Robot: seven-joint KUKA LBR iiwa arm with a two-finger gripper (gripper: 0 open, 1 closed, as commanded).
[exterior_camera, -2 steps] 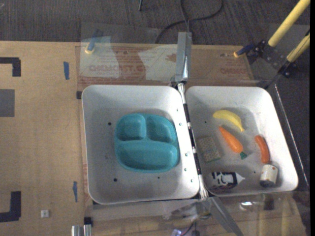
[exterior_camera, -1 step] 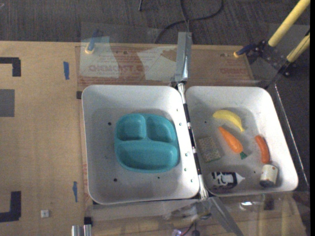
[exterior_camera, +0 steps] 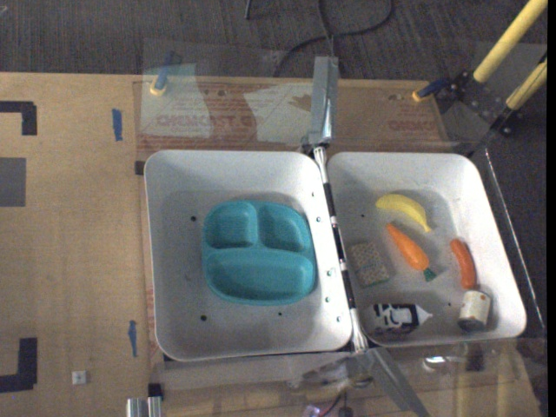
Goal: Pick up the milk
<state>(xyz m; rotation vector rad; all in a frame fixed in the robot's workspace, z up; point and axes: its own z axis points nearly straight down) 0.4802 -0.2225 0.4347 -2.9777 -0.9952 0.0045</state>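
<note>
The milk (exterior_camera: 398, 317) is a small black-and-white carton. It lies on its side at the front edge of the right bin (exterior_camera: 486, 189), near that bin's front left corner. Nothing touches it or covers it.
In the right bin with the milk are a yellow banana (exterior_camera: 402, 208), an orange carrot (exterior_camera: 408, 248), a reddish sausage (exterior_camera: 464, 263), a beige square cracker (exterior_camera: 370, 262) and a small pale cylinder (exterior_camera: 474, 309). The left bin (exterior_camera: 174, 189) holds a teal divided plate (exterior_camera: 258, 251). A metal divider (exterior_camera: 322, 102) stands behind the bins.
</note>
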